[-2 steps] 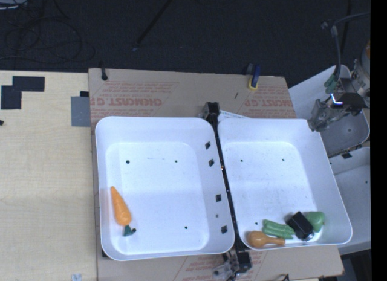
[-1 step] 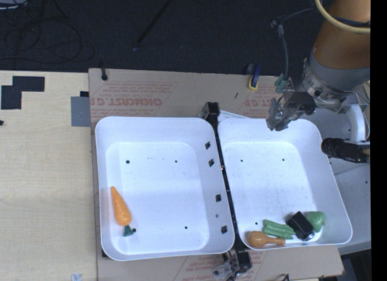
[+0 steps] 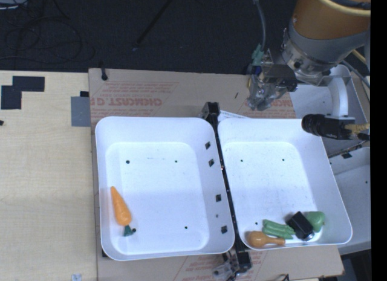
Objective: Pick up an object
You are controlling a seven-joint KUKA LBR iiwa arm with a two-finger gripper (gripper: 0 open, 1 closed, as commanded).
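An orange carrot (image 3: 120, 206) with a small green top lies near the front left corner of the left bin (image 3: 103, 153). In the front right corner of the right bin (image 3: 329, 165) lie a green pea pod (image 3: 278, 228), a black block (image 3: 300, 225), a light green piece (image 3: 316, 218) and a tan pear-shaped piece (image 3: 264, 239), all bunched together. My gripper (image 3: 265, 97) hangs high behind the back edge of the right bin, far from all of these. I see nothing hanging from it.
A black divider (image 3: 219, 177) runs between the two bins. Brown cardboard (image 3: 157, 95) lies under and behind them. The pale bench top (image 3: 42, 183) stretches out to the left, with dark patches at its back edge.
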